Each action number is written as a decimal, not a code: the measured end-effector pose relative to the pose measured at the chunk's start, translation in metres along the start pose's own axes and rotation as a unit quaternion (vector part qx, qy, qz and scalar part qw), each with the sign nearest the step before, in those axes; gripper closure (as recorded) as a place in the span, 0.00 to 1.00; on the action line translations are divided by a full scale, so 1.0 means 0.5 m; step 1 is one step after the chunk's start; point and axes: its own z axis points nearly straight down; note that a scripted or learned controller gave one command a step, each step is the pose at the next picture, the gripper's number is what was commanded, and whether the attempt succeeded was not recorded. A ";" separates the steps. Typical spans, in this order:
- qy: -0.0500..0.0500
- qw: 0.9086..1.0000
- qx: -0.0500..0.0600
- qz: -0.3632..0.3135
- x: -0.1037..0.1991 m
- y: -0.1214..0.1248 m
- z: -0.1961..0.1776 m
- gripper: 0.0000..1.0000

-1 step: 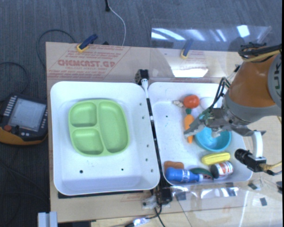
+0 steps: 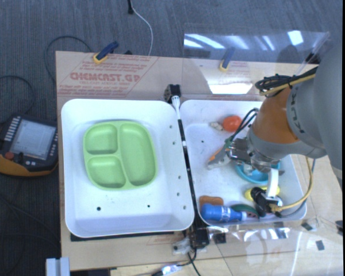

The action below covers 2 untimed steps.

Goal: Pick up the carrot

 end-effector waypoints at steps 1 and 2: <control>0.003 0.984 0.000 0.177 -0.035 0.091 -0.002 0.00; -0.001 0.987 -0.003 0.162 0.085 0.174 0.001 0.00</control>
